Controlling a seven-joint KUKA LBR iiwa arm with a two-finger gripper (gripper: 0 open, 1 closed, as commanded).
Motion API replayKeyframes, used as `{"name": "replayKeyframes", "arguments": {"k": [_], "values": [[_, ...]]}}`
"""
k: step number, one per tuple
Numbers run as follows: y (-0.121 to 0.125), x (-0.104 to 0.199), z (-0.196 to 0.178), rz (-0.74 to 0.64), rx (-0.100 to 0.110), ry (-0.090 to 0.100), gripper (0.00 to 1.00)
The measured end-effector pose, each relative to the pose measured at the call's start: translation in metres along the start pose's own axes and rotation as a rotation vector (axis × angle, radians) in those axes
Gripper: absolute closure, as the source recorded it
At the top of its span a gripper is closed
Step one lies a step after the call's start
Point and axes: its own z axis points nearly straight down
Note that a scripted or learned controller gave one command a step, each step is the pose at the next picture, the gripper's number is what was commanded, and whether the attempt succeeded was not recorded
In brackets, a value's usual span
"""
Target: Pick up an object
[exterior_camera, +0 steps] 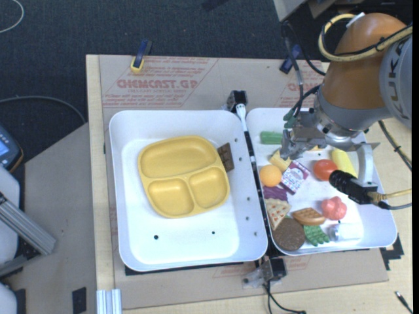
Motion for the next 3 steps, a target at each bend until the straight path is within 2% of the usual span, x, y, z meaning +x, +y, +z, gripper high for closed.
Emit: {"name": "replayKeyframes", "arguments": {"k": [1, 2, 3], "values": [[-0.045, 0.030, 0.006, 0.000, 0.002, 0.000, 1.00], [-0.036, 0.035, 0.024, 0.002, 0.001, -0.001, 1.00], [-0.045, 0.031, 0.006, 0.004, -0.007, -0.002, 1.00]]}}
